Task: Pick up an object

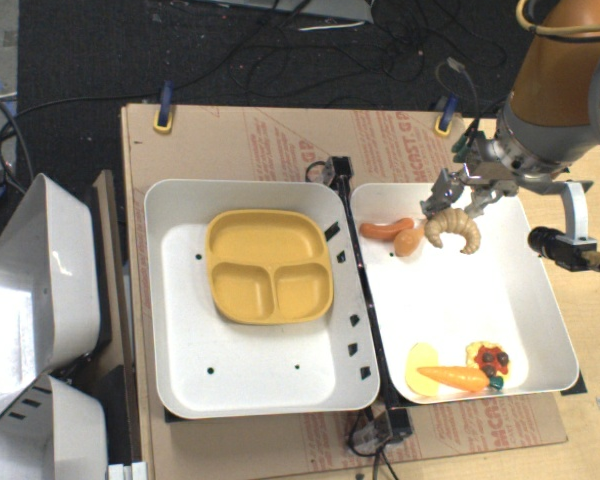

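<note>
Gripper (458, 196) poised above toy croissant (453, 230) in right bin (540, 298)

At the bin's twelve o'clock, the croissant lies under spread fingers, hot dog (388, 230) at its nine o'clock; probably light, rigid, smooth plastic, best pinched across its thick middle.

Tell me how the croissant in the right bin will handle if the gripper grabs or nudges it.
The croissant looks like a moulded toy, so probably stiff and light. Its curved crescent shape suggests it may pivot or slide on the smooth white bin floor when nudged, rather than roll. Its tapered ends could slip from the gripper, so the thick middle seems the safer hold.
</note>
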Robot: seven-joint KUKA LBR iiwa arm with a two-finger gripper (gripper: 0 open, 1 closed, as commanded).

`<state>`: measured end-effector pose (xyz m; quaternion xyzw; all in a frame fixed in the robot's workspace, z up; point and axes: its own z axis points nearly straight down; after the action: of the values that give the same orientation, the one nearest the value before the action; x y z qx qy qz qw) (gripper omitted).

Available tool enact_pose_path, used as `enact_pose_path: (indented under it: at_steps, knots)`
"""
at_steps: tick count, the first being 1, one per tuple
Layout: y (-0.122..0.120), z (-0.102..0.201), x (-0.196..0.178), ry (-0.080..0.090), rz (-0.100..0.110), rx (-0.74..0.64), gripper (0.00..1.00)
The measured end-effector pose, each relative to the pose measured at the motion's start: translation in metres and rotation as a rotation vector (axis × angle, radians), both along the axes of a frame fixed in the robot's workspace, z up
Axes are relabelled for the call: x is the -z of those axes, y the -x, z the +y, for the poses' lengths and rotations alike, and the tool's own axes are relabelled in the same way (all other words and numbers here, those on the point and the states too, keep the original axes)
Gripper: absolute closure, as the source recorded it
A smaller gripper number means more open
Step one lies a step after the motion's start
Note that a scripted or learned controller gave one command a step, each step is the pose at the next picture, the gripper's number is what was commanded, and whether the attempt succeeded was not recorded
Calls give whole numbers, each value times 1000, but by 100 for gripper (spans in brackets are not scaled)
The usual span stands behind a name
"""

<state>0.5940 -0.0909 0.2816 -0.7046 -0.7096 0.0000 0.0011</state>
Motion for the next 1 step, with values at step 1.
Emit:
enact_pose_path:
  at_steps: [1]
  knots:
    - [-5,47,1,0,-2,0,100]
